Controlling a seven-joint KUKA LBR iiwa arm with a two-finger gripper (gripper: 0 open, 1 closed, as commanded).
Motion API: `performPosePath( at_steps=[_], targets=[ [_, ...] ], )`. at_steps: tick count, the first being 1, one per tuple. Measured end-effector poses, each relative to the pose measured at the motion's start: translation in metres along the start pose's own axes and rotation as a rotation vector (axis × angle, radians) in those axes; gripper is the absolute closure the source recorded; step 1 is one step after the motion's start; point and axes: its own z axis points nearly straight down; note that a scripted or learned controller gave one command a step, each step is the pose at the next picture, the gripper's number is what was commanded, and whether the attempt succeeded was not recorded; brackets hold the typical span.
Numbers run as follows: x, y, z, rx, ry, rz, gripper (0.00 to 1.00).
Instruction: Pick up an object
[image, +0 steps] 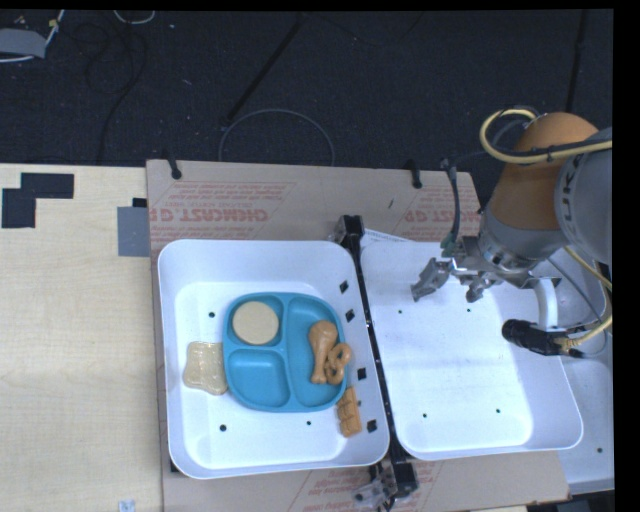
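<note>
Camera view, looking down at a slant: grey arm with orange band (535, 185) holds its two-finger gripper (452, 283) over the right shallow white plastic bin (480, 420), fingers spread apart and gripping nothing. Left of the gripper, in the left shallow white plastic bin (190, 290), sits a blue three-compartment plastic tray (265, 385) carrying a round tan cracker (255, 322) and a brown pretzel-shaped piece (328, 352).

Two white bins (190, 300) of smooth, faintly glossy plastic sit on a brown cardboard sheet (250, 205) with red print, beside a pale wood-look benchtop (70, 350); a blue plastic tray (265, 385) holds matt tan food pieces (328, 352), and the metallic grey gripper (452, 285) hangs under a glossy orange band (535, 185)
</note>
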Motion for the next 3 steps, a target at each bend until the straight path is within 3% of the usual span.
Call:
performPosePath(
  at_steps=[1,2,3],
  targets=[
    [0.009,-0.005,0.055,-0.001,0.0,0.001,0.0],
    [0.01,-0.006,0.08,-0.003,-0.001,0.002,0.0],
    [0.009,-0.006,0.068,-0.003,-0.001,0.006,1.0]
  ],
)
